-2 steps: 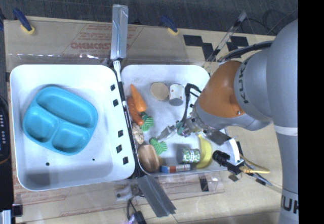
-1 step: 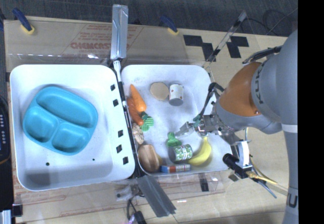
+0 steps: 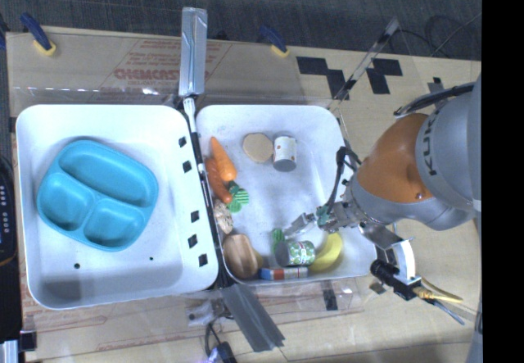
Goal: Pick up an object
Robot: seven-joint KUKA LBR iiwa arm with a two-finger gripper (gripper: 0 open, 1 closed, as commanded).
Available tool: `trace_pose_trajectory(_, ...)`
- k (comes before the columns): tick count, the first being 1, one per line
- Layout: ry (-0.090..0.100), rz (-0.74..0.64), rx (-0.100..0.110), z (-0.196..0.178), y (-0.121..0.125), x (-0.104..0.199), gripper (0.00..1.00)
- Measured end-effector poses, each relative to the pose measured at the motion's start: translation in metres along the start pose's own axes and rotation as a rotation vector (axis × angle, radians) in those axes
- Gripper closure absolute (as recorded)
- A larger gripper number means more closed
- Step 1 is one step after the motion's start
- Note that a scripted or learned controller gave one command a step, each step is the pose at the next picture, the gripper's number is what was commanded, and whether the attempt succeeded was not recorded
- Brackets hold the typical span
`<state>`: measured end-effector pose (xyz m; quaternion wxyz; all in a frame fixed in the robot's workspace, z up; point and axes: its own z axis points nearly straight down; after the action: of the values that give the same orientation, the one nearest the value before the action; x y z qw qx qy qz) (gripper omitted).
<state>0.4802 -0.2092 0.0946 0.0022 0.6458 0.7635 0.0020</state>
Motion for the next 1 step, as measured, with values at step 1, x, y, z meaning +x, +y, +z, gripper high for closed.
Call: trace_pose_trajectory(1,0.0,-0.049,0.001,0.0,-0.0001,0.0001,0.0)
